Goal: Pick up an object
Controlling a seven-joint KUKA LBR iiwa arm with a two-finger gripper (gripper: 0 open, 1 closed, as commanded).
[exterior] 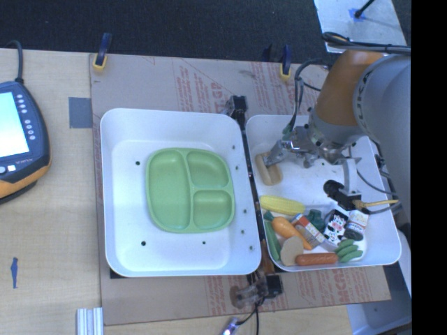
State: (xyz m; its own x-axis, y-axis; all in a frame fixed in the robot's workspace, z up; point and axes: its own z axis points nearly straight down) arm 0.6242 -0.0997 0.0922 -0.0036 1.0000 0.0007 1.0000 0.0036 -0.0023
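Note:
My gripper (pixel 292 151) hangs low over the far part of the right bin (pixel 391 246), under the grey wrist with the orange band. A tan bread-like piece (pixel 267 171) lies just left of and below it, against the bin's left wall; whether they touch is unclear. Several toy foods are piled in the near part of the bin: a yellow corn cob (pixel 281 204), an orange carrot (pixel 288 227), a reddish sausage (pixel 316 259), a small red and white packet (pixel 308 229) and green pieces (pixel 349 252).
The left bin (pixel 119 187) holds a green divided plate (pixel 190 189). An orange-edged control pendant (pixel 17 142) lies on the bench at far left. Clamps stand at the bench's back edge (pixel 102 53).

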